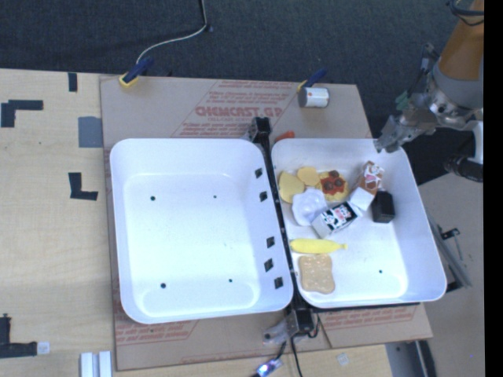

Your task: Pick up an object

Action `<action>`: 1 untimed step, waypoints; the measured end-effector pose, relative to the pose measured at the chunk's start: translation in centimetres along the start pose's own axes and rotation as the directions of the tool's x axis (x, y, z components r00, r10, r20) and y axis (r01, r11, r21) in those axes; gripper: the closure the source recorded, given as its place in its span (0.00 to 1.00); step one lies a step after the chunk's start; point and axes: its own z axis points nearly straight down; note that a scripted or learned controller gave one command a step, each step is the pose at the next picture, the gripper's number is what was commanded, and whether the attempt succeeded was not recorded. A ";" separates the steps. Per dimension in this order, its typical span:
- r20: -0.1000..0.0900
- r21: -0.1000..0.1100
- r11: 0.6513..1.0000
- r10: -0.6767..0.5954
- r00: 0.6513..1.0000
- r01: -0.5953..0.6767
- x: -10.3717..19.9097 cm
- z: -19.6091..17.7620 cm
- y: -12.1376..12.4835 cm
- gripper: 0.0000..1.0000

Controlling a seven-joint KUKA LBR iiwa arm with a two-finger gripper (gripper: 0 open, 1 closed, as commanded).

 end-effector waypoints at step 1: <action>0.001 -0.013 1.000 -0.003 1.000 0.003 3.8 -13.9 -1.8 1.00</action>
